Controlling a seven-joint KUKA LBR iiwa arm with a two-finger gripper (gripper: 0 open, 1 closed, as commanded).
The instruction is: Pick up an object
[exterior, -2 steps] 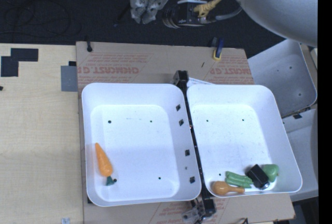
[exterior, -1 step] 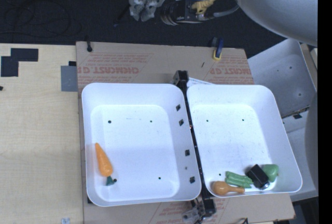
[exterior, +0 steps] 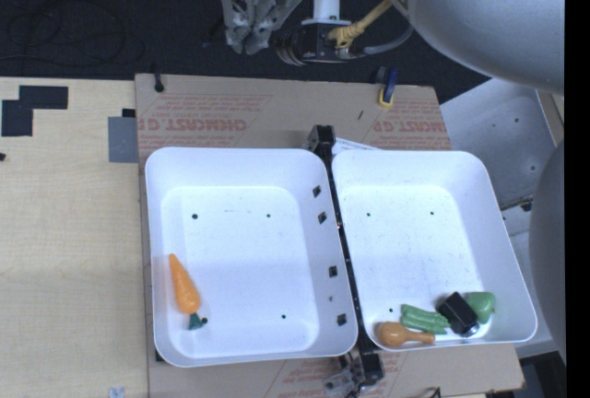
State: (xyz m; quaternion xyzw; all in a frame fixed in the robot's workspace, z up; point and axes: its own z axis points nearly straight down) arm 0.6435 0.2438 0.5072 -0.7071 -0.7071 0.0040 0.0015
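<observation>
So my claw (exterior: 258, 18) is parked way up high behind both bins rn, over the dark area past the cardboard, touching nothing and w/ nothing in it. Can't tell if it's spread or closed from this angle, the tips just read as a grey clump, so not gonna guess. Target-wise I'd go for the orange plastic toy carrot w/ green stub (exterior: 184, 287): it sits in the left shallow white bin (exterior: 161, 168), well apart from the claw, down toward the camera and a bit left of where I'm hanging, close to that bin's left wall near the front corner. Long axis runs roughly away-from-claw to toward-camera, green end at the front, so imo I'd want to close across the short width. Other option is the pile in the right white bin (exterior: 498, 203), front right corner: orange-tan pear-shaped toy (exterior: 402, 334), green pod-like toy (exterior: 426, 319), small black block (exterior: 458, 312), rounded green toy (exterior: 481, 302), all touching or nearly so. Too crowded tbh, and jammed against the wall. Carrot's alone, easier grab prob.
</observation>
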